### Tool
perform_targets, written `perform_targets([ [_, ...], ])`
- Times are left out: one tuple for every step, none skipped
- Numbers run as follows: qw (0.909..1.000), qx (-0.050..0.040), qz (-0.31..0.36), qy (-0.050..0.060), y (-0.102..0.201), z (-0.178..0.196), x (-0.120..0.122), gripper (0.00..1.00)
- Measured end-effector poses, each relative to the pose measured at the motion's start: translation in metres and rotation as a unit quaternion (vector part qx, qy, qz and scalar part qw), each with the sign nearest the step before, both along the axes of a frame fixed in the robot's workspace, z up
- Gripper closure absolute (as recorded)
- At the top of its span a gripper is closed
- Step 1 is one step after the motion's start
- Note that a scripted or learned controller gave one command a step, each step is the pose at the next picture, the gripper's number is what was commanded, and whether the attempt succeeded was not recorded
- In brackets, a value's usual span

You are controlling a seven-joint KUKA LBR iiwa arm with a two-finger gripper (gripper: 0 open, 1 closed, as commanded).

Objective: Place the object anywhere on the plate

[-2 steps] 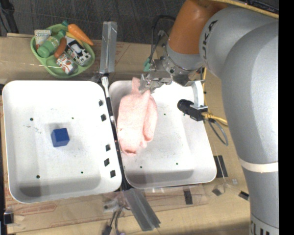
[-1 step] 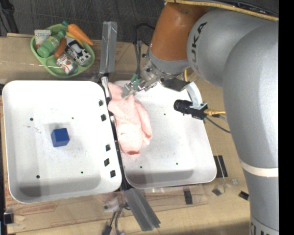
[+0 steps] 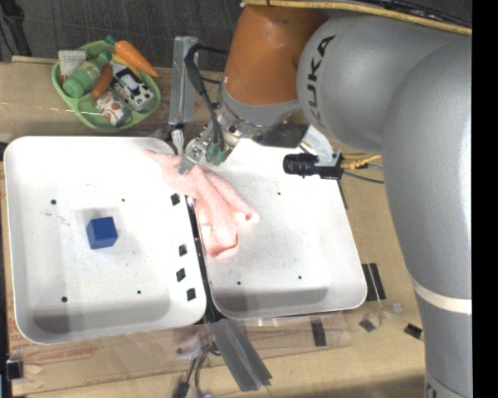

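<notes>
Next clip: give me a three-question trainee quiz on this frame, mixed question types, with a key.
1. True or false: the blue cube sits in the left bin.
2. Which thing lies across the divide between the two bins? A) the pink cloth B) a red ball C) a metal spoon
3. Fill in: the green bowl of toy food stands outside the bins, beyond the ______ bin's far edge.

Key: 1 true; 2 A, with the tool at the cloth's upper end; 3 left.
</notes>
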State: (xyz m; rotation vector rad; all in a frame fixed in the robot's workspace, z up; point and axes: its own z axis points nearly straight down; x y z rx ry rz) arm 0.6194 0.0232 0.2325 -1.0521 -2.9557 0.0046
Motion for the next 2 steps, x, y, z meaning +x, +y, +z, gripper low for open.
perform_targets([
  [0.9795, 0.0007, 0.201, 0.0, 0.055, 0.006, -0.015, 1.0],
  [0.9417, 0.0013, 0.337, 0.0, 0.102, 0.001, -0.032, 1.0],
])
